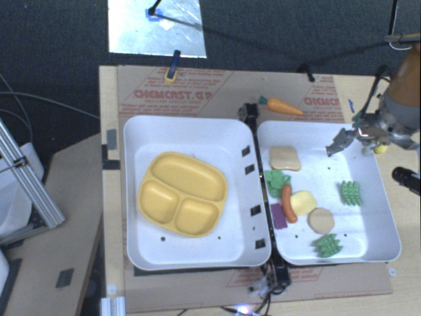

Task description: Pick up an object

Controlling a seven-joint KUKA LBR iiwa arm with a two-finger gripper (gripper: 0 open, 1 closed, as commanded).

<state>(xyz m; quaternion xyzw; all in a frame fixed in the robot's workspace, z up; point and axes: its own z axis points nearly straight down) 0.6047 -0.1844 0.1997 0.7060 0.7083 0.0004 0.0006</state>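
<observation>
The right white bin [375, 176] holds toy food: a tan bread slice [285, 157], a green leafy piece [276, 180], a red-orange sausage [287, 203], a purple piece [279, 216], a yellow block [303, 202], a round tan cookie [321, 220] and two green ridged pieces [351, 193] [327, 245]. My gripper [342, 141] hangs over the bin's upper right part, right of the bread slice, with nothing visible between its fingers. The arm comes in from the right edge.
The left white bin [138, 242] holds a yellow three-compartment tray [182, 193]. An orange toy carrot [283, 106] lies on the cardboard behind the right bin. A blue and yellow tool [173, 66] lies behind the left bin, near a shiny sheet [156, 18].
</observation>
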